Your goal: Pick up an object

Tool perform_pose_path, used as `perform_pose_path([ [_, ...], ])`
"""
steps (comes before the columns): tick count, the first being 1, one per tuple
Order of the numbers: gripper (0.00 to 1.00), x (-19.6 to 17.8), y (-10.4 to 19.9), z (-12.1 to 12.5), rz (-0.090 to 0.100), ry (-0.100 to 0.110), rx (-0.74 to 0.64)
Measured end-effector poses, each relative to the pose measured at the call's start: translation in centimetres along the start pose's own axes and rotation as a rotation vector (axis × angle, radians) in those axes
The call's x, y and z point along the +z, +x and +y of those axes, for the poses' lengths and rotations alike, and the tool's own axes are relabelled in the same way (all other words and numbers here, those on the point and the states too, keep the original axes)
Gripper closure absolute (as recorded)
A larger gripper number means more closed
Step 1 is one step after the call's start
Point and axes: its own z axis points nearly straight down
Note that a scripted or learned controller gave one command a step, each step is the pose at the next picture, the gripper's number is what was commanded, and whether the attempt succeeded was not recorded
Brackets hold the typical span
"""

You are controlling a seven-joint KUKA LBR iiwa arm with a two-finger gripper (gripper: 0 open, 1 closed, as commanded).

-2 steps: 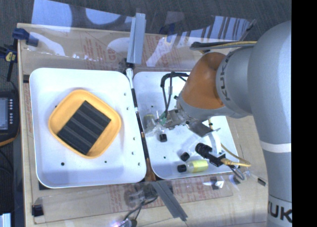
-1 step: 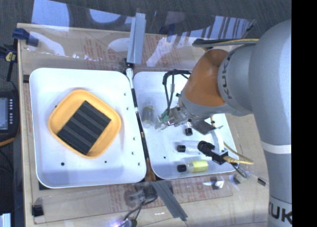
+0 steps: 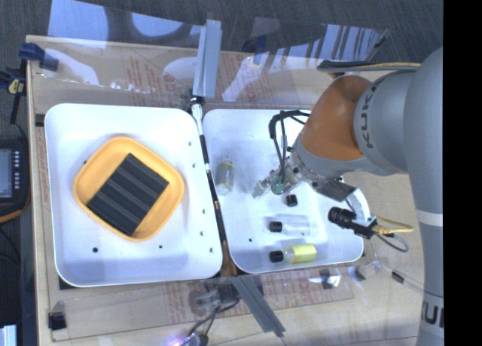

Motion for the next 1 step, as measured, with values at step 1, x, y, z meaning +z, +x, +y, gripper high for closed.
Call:
perform_pose_path([
  [1,1.0,-1.97,-1.7,-3.31,0.004,0.002,-0.394],
])
